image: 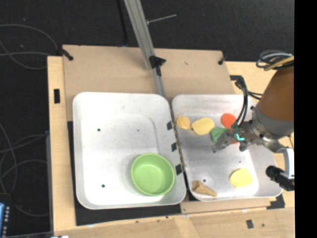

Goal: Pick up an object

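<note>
Several small items sit in the right bin [198, 103]: my pincer [221, 144] is low over the green piece [217, 133], touching or just above it, beside the orange-red piece [228, 119] and the yellow lump [202, 126]. Whether I'm clenched or released, I can't tell. Step looks like descent onto a target, nothing lifted yet. Next move likely needs closing on green squarely, then lifting straight up, clear of the neighbours.
</note>
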`<state>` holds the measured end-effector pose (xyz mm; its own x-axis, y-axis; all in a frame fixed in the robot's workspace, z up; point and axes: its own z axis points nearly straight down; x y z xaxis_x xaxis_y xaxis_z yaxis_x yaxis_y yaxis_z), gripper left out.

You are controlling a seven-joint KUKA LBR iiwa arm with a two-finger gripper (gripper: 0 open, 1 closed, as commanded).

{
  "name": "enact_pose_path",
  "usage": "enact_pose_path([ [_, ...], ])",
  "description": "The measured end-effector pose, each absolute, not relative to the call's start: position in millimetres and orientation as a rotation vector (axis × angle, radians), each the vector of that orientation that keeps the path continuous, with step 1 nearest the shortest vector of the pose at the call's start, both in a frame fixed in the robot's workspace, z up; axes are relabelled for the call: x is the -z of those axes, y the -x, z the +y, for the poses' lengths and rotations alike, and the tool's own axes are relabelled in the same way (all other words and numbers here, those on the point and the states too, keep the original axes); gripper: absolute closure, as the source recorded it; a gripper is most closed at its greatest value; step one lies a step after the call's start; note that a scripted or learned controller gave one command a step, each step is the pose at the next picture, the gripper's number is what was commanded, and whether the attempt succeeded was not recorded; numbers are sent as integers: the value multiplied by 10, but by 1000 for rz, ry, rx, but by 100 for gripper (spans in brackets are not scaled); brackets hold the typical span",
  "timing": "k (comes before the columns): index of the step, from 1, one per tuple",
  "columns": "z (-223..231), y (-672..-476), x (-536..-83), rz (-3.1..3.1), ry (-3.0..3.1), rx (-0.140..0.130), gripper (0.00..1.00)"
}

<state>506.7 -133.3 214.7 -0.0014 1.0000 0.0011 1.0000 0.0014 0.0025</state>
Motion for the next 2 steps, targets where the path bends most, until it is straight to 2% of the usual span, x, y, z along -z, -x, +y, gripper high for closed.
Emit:
enact_pose_path([
  [1, -1396, -5138, -1573, 2221, -2224, 7, 0],
  [2, -1412, -5125, -1046, 2221, -2225, 7, 0],
])
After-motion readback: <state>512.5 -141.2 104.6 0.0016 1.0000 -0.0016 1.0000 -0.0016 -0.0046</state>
